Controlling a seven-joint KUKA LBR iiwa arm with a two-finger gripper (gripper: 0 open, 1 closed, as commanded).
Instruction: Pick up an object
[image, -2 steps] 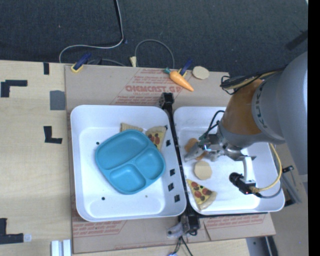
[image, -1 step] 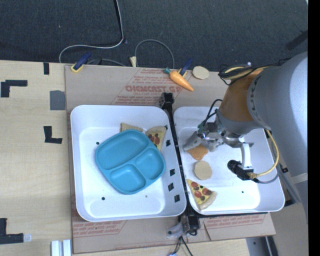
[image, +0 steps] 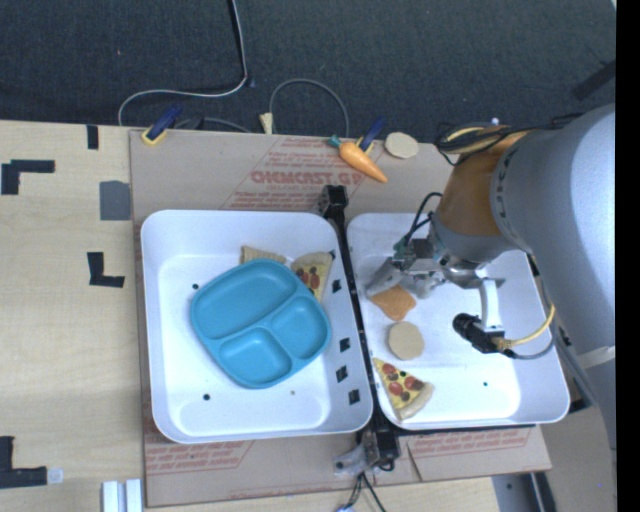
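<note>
Bulky grey arm — orange band above the wrist, thin yellow and black cables looping alongside.

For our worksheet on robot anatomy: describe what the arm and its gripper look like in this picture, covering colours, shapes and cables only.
The arm is bulky and rounded, light grey, with an orange band above the wrist. The gripper is a smaller unit of silver-grey metal, tapering to its end. A pale bracket beside it carries a black part. Thin dark cables loop around the wrist, and a yellowish cable curves off below.

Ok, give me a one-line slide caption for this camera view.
Two-finger gripper low in right white bin beside orange toy piece; blue divided plastic tray lies in left white bin.
</note>
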